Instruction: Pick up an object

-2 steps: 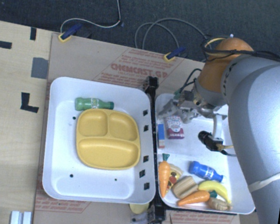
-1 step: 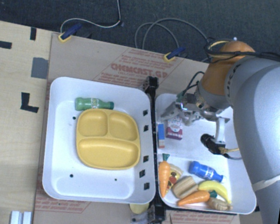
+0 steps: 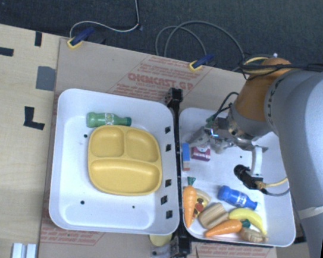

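Two shallow white bins are set side by side on a counter [image 3: 4, 132], seen from above at a slant. In the left bin [image 3: 69, 105] a yellow divided tray [image 3: 125, 160] lies flat in the middle, with a green bottle [image 3: 107, 120] on its side just beyond it, against the far wall. The right bin [image 3: 284, 174] holds the pickable clutter: a small red-and-white packet [image 3: 201, 154] and a blue block [image 3: 185, 153] toward the far left, and, heaped in the near corner, a carrot [image 3: 189, 203], a second carrot [image 3: 224, 227], a banana [image 3: 247, 217], a blue bottle [image 3: 236, 197] and a brown block [image 3: 211, 213].

The arm [image 3: 305, 135] is reached in from the right, and the gripper [image 3: 216, 135] is lowered over the far part of the right bin, just beyond the packet, likely as an approach to it. Whether it is released or clenched cannot be told; nothing is seen held.
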Robot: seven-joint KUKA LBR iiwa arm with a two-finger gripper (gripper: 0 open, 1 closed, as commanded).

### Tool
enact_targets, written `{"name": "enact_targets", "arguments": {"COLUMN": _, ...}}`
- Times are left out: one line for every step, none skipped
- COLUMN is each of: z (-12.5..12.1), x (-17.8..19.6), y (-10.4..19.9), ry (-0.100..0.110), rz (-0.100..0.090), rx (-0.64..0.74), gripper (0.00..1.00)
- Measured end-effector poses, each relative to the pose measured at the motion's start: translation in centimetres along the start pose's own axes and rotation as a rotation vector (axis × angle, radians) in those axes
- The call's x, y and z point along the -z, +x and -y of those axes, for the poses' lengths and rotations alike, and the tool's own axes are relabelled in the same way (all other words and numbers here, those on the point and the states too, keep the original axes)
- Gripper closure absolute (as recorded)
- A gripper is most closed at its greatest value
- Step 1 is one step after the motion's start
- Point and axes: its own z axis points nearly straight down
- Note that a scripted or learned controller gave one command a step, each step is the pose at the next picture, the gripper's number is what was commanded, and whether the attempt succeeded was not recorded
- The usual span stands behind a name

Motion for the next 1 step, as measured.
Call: {"name": "enact_targets", "arguments": {"z": -0.07, "x": 0.98, "y": 0.02, "ry": 0.001, "rz": 0.000, "rx": 0.001, "gripper": 1.00}}
